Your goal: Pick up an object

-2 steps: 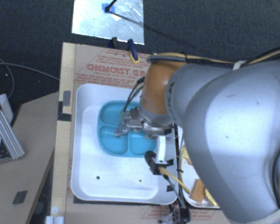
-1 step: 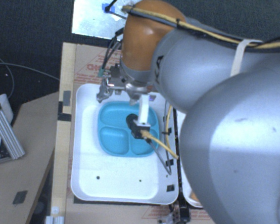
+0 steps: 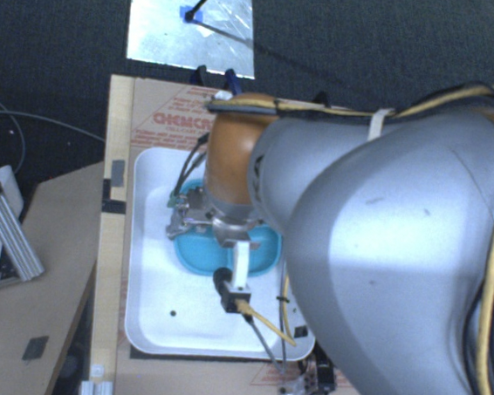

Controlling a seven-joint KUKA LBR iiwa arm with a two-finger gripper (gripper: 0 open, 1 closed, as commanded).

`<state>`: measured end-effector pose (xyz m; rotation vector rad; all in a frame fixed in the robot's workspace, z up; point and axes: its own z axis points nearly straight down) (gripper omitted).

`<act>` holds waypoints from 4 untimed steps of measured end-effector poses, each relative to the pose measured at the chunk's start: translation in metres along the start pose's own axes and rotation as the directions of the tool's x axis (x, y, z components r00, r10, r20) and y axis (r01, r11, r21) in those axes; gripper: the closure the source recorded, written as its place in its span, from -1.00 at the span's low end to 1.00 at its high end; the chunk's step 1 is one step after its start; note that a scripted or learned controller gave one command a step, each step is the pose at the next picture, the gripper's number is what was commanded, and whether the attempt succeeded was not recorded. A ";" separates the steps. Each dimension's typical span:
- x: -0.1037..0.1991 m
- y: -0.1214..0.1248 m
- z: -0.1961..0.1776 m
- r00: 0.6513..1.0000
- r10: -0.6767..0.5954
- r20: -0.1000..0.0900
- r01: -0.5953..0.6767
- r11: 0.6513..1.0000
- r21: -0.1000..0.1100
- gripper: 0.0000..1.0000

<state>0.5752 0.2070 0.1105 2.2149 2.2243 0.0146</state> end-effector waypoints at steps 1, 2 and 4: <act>-0.068 0.081 -0.025 1.000 0.009 0.007 -0.009 1.000 -0.002 -1.00; -0.030 0.049 -0.194 1.000 -0.004 -0.003 0.004 1.000 -0.011 -1.00; 0.026 0.041 0.031 1.000 0.001 0.006 -0.001 1.000 0.002 -1.00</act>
